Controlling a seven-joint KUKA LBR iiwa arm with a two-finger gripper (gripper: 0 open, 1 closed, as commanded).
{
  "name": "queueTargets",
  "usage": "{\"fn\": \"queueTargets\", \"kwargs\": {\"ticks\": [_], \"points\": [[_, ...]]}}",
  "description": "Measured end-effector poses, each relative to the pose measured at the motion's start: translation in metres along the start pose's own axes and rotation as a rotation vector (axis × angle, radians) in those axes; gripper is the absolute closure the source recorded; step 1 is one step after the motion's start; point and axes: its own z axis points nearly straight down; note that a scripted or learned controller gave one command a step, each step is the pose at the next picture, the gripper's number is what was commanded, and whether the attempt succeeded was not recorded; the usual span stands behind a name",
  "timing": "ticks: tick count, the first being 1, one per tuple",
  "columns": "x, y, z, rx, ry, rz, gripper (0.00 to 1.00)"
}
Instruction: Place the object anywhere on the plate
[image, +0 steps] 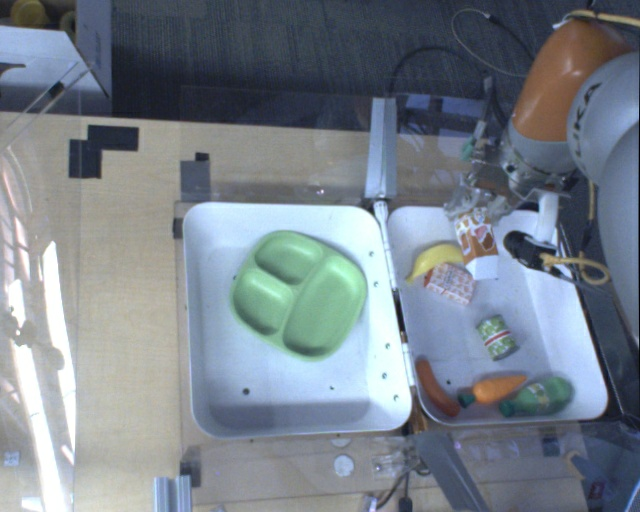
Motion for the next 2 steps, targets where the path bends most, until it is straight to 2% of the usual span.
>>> {"fn": "queueTargets", "kwargs": {"ticks": [1,2], "points": [[0.101,-0.021,0.014,0.003,0.001,-0.094,1.0],[0.173,-0.053,0.014,0.003,0.002,-0.201,1.0]]}}
